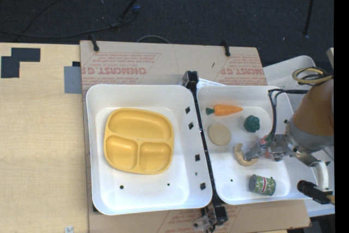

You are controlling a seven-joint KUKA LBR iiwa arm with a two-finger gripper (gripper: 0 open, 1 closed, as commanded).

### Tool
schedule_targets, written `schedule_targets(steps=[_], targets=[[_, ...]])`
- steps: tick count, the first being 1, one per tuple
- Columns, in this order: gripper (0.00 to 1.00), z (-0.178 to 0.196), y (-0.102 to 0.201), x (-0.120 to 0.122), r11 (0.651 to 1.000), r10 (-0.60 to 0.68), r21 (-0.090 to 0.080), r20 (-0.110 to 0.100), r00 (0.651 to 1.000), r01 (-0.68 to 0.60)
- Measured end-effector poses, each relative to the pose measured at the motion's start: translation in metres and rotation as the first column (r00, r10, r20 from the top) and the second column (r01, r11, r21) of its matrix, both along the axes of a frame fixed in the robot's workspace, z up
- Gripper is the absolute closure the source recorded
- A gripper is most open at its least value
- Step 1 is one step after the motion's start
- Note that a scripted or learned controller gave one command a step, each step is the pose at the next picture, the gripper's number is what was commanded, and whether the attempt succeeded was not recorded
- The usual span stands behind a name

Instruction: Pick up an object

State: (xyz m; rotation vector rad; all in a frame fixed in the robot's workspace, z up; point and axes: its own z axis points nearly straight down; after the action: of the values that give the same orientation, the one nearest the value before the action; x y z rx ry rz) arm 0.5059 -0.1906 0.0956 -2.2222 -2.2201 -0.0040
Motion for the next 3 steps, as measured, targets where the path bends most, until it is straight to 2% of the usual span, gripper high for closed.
schedule_targets(steps=[1,2,3], targets=[[1.0,0.012,-0.001,0.001,1.0,-0.001,0.0,0.002,1.0,0.001],[1.0,0.053,-0.003,-0.002,1.0,0.002,-0.002,-0.003,1.0,-0.002],[1.0,0.114,-0.004,-0.006,1.0,0.003,-0.003,0.0,1.0,-0.003]])
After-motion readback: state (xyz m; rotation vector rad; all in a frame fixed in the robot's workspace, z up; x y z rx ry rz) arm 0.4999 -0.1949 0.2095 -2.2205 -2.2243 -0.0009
